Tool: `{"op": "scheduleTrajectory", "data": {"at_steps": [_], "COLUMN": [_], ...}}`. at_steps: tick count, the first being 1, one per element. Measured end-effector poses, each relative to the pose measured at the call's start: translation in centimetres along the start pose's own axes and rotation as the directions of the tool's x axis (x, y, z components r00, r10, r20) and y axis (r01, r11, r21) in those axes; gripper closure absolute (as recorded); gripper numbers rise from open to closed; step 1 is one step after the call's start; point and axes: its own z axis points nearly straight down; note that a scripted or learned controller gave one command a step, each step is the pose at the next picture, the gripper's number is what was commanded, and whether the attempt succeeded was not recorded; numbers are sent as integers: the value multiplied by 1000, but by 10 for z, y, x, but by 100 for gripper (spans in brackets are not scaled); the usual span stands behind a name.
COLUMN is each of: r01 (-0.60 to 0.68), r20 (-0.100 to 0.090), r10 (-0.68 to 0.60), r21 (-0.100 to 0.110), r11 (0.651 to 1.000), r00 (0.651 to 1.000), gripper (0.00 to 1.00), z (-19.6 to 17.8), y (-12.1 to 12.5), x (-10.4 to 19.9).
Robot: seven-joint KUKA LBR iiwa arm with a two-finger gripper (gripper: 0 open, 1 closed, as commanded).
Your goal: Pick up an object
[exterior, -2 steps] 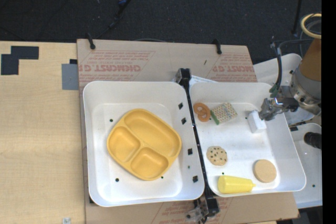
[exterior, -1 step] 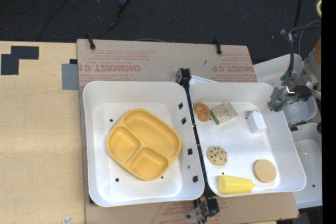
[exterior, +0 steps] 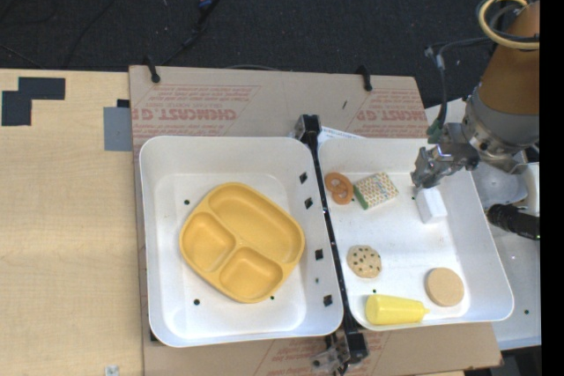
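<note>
Claw above upright white block, long axis near-vertical.

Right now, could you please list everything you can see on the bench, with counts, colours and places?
Bins: two, white, side by side on the bench.
Divided plate: one, yellow, three compartments, in the left bin.
Pretzel: one, orange-brown, right bin, far left part.
Speckled block: one, pale with a green edge, beside the pretzel.
White block: one, right bin, below the tool.
Chip cookie: one, tan, right bin centre.
Plain round biscuit: one, tan, right bin near corner.
Wedge: one, yellow, right bin near edge.
Arm: one, grey and orange, with its tool over the right bin.
</note>
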Motion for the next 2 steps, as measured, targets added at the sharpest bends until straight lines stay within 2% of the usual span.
{"op": "scheduleTrajectory", "data": {"at_steps": [2], "r01": [-1], "r20": [1], "r10": [1], "r21": [0], "r11": [1000], "r00": [1000], "gripper": [100], "z": [-3], "y": [9], "x": [107]}}
